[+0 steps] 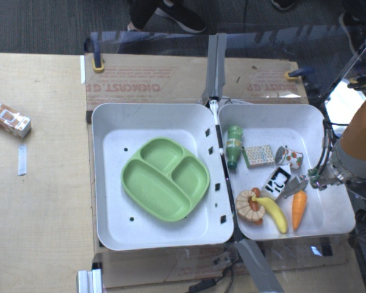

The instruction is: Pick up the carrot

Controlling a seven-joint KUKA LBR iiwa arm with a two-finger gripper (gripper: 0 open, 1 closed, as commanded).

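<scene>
The orange carrot (298, 210) lies in the right bin (305, 118) near its front right corner, its thick end pointing to the back. My gripper (291, 187) reaches in from the right and hovers at the carrot's thick end, just behind it and slightly to its left. Nothing shows as held in it. A yellow banana (275, 213) lies just left of the carrot.
The right bin also holds a green bottle (233, 145), a small patterned box (258, 155), a white-and-red item (290, 157), a black-and-white item (276, 179) and a round toy food (250, 205). A green divided plate (165, 179) sits in the left bin (104, 163).
</scene>
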